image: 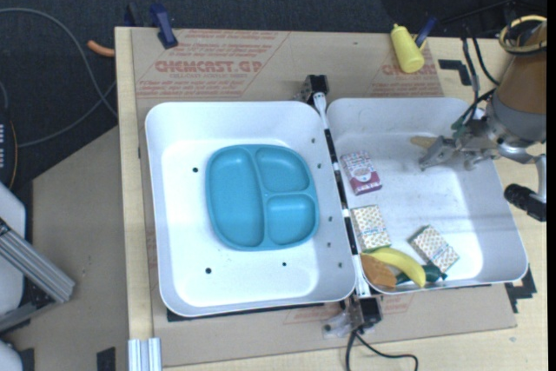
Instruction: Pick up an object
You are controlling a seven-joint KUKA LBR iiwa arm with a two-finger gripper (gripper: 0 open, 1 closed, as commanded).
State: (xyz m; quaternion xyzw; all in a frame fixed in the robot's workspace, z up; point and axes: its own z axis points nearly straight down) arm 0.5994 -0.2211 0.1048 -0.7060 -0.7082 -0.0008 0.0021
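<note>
The likeliest candidates lie in the right bin: a small red-and-white packet by its left wall, a patterned packet nearer, a second patterned packet toward the near right, and a banana resting in the near corner against a dark green thing. The gripper hangs over the far right part of that bin, well apart from all of them — its fingers look spread, with nothing between them. The left bin holds a blue divided plate. The near items crowd together, so a clean grasp there looks awkward; the red-and-white packet sits freer.
</note>
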